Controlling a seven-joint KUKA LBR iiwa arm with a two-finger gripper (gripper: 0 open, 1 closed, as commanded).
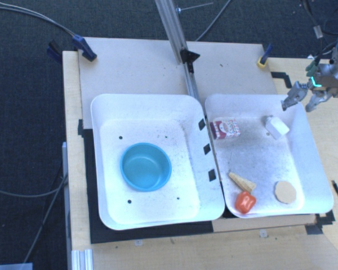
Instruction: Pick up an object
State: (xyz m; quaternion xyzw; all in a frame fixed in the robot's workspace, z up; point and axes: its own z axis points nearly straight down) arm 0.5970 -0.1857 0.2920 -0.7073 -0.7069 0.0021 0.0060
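Gripper [303,99] spread open, nothing held, over right bin's [321,167] far rim; I'd centre on white block [277,127] before descending.

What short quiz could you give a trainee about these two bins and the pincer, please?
1. True or false: the blue bowl lies in the left bin.
2. Which thing lies nearest the pincer? A) the red pepper B) the small white block C) the round tan disc
3. Fill in: the pincer's fingers are spread and hold ____.

Key: 1 true. 2 B; the pincer hangs over the far right corner of the right bin. 3 nothing.
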